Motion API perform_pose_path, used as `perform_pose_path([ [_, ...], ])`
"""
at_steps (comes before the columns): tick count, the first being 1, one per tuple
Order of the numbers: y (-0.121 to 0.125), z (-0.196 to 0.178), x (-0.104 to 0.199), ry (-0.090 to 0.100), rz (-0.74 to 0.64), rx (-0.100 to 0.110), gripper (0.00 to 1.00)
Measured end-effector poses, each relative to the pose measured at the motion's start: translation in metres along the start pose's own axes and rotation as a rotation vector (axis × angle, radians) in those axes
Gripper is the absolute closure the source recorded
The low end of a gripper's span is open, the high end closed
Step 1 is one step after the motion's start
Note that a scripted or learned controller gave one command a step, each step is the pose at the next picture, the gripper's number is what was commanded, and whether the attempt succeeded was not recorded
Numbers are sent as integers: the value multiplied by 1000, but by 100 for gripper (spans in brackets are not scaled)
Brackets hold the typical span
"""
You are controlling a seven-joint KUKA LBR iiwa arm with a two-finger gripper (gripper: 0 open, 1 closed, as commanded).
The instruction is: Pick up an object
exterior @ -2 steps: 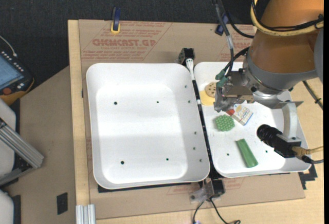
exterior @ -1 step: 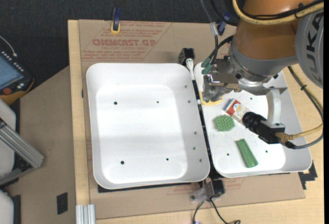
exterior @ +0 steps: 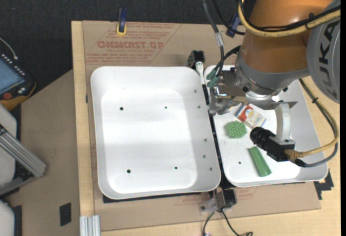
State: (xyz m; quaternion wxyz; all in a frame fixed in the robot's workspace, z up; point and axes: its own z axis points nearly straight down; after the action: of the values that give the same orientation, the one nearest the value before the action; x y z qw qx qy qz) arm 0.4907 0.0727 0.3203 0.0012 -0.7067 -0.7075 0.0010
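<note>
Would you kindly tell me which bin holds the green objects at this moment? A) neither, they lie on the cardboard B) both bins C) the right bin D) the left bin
C: the round green bumpy object and the green stick both lie in the right bin, beneath the arm.

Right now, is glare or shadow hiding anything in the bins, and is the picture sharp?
Camera view: the left bin is bright, its floor near washed out. The arm shades and hides much of the right bin. The green block and round green object read clearly, though slightly soft.
</note>
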Motion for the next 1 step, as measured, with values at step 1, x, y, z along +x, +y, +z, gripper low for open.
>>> perform_pose_path([
  [1, -12, 40, -6, -1, 3, 3, 100],
])
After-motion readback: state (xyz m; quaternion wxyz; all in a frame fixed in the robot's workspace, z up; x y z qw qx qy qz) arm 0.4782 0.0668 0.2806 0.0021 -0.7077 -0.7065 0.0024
